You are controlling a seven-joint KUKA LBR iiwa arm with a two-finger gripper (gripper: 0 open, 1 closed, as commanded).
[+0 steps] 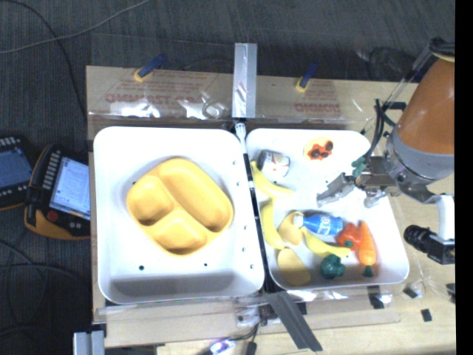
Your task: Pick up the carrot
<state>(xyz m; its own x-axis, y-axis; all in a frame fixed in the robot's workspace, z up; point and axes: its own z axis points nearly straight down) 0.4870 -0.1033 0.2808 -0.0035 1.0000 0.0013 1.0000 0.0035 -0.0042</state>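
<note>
1. The bench point(111, 87) carries two white bins side by side, the left bin point(111, 272) and the right bin point(384, 272).
2. The arm point(432, 117) reaches in from the right, its orange band above the wrist, the wrist bent down and leftward over the right bin's far-right part.
3. One yellow sectioned dish point(179, 204) sits in the middle of the left bin.
4. The claw point(336, 191) hangs over the right bin's middle, fingers spread apart, nothing between them.
5. One banana point(264, 187) lies along the right bin's left wall.
6. One blue bottle point(319, 224) lies just beside it, towards the near side.
7. One carrot point(363, 244) lies at the near right of the right bin, touching the bottle's end, apart from the claw.
8. One small green item point(332, 268) sits just left of the carrot's tip.
9. One small yellow piece with dark and red spots point(319, 149) rests near the far wall.
</note>
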